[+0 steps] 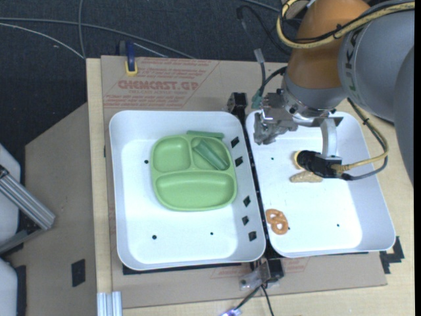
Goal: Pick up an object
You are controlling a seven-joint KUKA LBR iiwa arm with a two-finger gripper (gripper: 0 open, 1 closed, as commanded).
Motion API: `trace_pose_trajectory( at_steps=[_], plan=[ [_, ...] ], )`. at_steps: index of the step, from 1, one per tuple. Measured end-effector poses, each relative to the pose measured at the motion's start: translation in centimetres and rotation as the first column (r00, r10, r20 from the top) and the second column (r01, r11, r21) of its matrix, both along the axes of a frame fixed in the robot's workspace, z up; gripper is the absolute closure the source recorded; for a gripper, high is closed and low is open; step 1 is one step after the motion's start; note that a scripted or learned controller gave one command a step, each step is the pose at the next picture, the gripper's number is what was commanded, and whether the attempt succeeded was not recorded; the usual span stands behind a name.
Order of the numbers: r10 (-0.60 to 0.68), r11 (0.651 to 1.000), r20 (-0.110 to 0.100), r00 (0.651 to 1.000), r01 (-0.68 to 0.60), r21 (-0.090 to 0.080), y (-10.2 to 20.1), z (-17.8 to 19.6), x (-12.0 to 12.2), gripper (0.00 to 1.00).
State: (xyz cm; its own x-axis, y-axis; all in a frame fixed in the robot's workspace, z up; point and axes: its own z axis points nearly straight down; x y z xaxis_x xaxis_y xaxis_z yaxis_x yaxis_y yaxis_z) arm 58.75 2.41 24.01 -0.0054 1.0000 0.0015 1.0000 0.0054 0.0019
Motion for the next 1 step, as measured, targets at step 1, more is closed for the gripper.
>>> trace_pose_trajectory(
  at_steps=[1],
  plan=[
    [0.0,1.0,-0.001,1.0,0.0,0.0,5.31,-1.75,2.61,1.0]
  ],
)
